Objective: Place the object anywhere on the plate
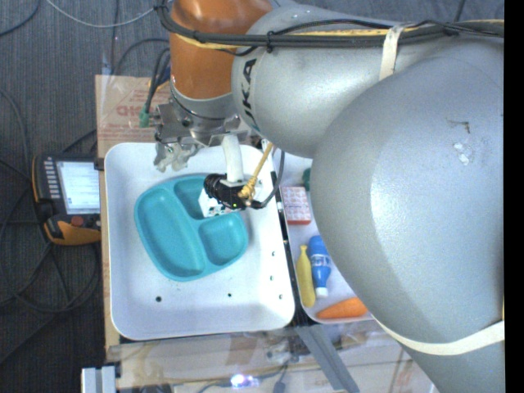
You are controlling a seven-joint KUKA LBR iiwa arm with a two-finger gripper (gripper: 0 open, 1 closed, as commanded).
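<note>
Hovers over the plate's [184, 252] far rim with claw [173, 155], open or closed impossible to tell; nothing on the plate yet, placing left to do

Robotics lab: arm [393, 178], teach pendant [70, 193], floor cables [74, 11].

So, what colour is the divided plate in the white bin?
The divided plate is plain turquoise blue; the camera view shows it clearly.
</note>
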